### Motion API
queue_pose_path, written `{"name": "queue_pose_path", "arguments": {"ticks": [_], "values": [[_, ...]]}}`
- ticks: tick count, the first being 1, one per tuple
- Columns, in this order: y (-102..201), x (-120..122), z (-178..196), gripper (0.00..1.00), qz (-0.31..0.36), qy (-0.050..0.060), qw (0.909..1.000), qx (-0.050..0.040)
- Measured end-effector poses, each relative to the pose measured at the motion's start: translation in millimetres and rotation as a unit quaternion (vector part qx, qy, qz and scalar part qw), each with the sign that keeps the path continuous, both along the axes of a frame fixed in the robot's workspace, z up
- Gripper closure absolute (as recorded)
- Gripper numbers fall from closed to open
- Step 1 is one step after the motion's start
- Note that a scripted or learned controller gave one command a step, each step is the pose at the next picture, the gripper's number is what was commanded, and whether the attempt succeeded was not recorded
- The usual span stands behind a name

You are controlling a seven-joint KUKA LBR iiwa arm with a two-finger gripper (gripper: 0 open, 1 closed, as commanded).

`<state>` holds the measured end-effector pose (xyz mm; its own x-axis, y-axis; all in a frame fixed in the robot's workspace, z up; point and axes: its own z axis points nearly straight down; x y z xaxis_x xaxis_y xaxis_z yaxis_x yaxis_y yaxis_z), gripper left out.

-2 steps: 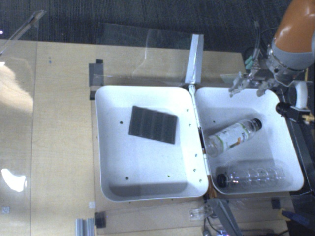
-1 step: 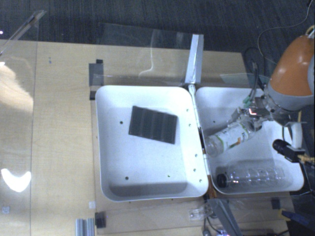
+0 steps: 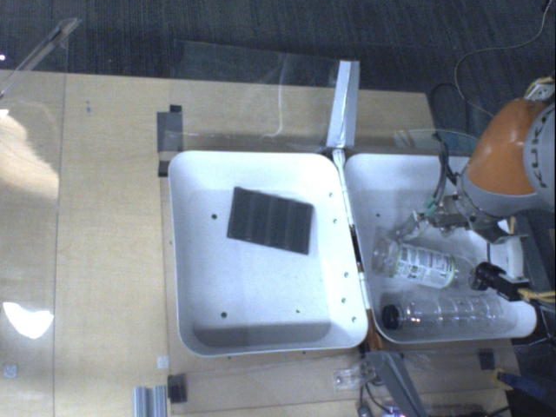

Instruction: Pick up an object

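My gripper hangs over the back half of the right bin, reaching in from the right under the orange band of the arm. Just below it lies a clear plastic bottle with a pale label, on its side, its upper end close to the gripper tip. Whether they touch I cannot tell. A second clear bottle with a black cap lies along the front wall of the same bin. In the left bin a dark grey ribbed rectangular pad lies flat near the back.
A metal divider post stands behind the seam between the bins. Clear plastic sheeting lies on the wooden bench behind the left bin. Dark clamps sit at that bin's back left corner.
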<state>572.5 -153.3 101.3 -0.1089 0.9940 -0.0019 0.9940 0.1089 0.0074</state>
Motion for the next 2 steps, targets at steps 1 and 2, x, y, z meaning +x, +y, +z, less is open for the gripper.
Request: {"name": "queue_pose_path", "arguments": {"ticks": [1, 2], "values": [[66, -53, -11, 0.0, 0.06, -0.007, 0.9982, 0.0001], [66, -49, 2, 1.0, 0.06, -0.012, 0.9981, -0.0008]]}}
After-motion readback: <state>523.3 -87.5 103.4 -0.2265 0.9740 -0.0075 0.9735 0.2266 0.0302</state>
